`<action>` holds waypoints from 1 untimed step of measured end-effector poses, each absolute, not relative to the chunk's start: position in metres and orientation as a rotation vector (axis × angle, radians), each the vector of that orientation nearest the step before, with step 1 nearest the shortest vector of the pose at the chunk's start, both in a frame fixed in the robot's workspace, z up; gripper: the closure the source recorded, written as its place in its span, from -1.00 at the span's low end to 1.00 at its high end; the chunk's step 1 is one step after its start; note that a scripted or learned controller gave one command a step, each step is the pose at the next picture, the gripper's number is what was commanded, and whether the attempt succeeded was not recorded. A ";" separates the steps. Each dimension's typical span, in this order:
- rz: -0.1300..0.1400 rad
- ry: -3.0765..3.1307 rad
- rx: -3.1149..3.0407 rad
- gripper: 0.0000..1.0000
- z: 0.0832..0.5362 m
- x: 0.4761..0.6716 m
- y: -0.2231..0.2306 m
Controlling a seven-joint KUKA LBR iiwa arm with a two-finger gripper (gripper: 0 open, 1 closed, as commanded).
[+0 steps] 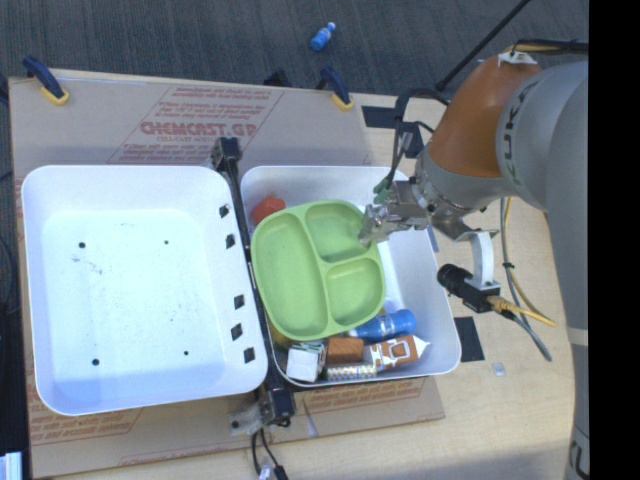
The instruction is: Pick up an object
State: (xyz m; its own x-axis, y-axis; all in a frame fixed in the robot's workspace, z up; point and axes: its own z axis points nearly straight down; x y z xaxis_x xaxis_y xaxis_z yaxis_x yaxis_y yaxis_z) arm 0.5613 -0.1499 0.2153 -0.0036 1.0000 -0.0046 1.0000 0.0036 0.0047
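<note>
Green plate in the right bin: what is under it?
The green plate lies tilted over other items. An orange thing pokes out at its far left edge; a blue bottle and small packets show at its near edge. Anything beneath its middle is covered.

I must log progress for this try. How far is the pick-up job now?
Done: the gripper has reached the right bin, at the green divided plate. In hand: nothing visibly held; the plate lies in the bin. Left: grasp and lift; the blue bottle and other items wait below.
</note>
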 end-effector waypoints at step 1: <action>-0.003 2.230 2.216 1.00 0.229 0.635 -0.190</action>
